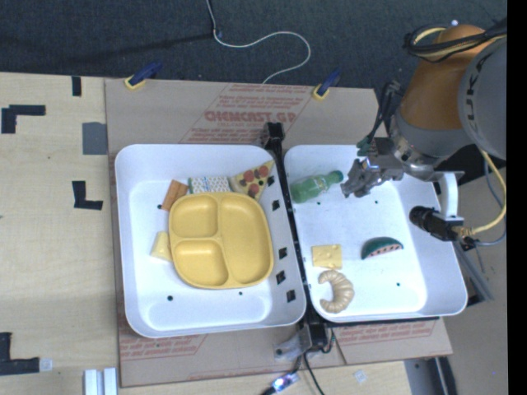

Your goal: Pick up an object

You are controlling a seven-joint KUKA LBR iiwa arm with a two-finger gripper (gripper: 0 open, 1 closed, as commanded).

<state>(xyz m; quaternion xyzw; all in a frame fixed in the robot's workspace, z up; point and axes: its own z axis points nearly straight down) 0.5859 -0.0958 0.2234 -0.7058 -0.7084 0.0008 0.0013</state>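
Note:
My gripper (359,184) hangs over the far part of the right bin (428,290), just right of a green bottle (314,186) that lies on its side near the bin's left wall. A watermelon slice (383,247) lies nearer the front right. A yellow cheese wedge (327,257) and a tan croissant (336,290) lie at the front left of this bin. Nothing shows between the fingers.
The left bin (136,220) holds a yellow divided plate (220,239), with a pizza slice (254,179), an orange stick (174,194), a speckled piece (209,184) and a yellow piece (160,245) around it. A black divider (284,220) runs between the bins. The arm's orange band (440,76) rises at right.

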